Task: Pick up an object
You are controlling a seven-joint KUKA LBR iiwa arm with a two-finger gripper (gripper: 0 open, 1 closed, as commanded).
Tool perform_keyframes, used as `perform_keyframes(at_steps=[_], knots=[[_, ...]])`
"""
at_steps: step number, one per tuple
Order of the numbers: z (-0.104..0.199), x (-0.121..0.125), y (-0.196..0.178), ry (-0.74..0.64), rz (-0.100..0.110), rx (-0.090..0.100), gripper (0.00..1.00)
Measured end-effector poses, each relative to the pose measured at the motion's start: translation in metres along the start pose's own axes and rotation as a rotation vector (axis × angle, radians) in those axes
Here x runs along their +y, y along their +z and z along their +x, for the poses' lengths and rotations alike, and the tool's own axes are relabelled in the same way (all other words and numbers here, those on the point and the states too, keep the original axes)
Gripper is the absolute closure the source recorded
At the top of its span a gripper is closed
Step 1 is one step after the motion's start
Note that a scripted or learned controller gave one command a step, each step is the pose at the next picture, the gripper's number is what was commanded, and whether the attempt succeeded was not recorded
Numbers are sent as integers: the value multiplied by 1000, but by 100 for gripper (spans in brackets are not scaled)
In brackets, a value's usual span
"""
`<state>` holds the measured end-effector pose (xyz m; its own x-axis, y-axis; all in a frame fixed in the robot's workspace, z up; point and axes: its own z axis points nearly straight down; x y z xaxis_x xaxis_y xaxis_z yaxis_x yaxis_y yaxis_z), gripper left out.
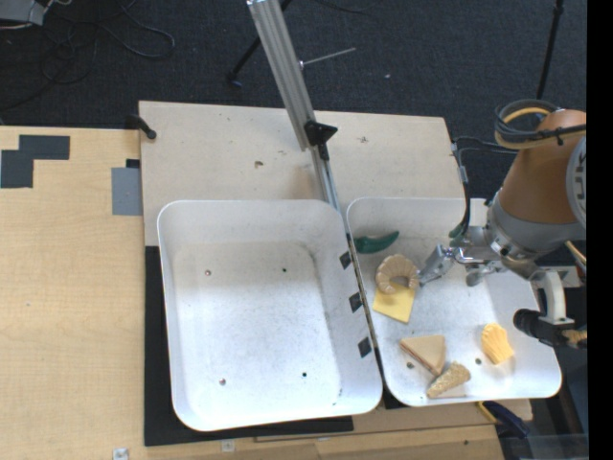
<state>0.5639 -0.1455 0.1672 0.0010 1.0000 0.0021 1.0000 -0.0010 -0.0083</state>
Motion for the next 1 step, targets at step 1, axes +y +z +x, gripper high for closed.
perform_keyframes(at_steps=[1], knots=[[7,-10,56,1,1,1,0]])
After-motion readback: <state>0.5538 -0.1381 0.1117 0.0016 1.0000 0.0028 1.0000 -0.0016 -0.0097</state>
